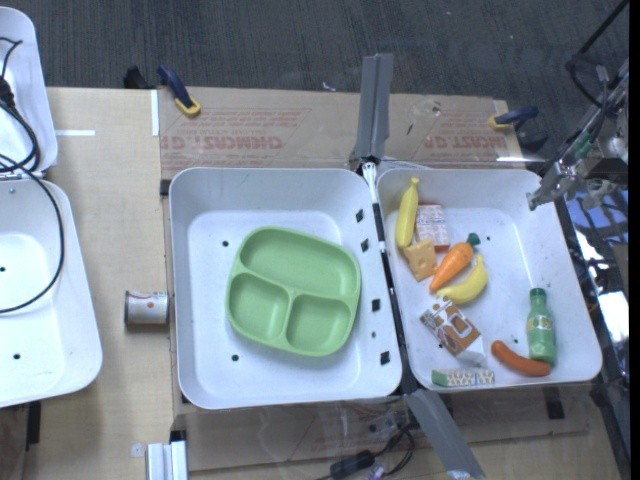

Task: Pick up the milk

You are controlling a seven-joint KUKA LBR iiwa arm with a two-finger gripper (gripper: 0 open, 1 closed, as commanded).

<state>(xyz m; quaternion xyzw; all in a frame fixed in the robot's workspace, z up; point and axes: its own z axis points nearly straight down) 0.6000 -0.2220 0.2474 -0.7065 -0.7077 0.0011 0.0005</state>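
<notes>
The milk (450, 326) is a small white and brown carton lying on its side in the lower middle of the right bin (520, 230). It sits below a yellow banana (468, 282) and left of a green bottle (541, 325). My gripper (556, 182) hangs at the right bin's upper right rim, well up and to the right of the milk, with nothing seen in it.
The right bin also holds an upright banana (406, 212), a pink and white box (432, 225), a cheese wedge (421, 259), a carrot (453, 263), a red sausage (520, 359) and a flat box (463, 377). A green divided plate (294, 291) lies in the left bin (200, 268).
</notes>
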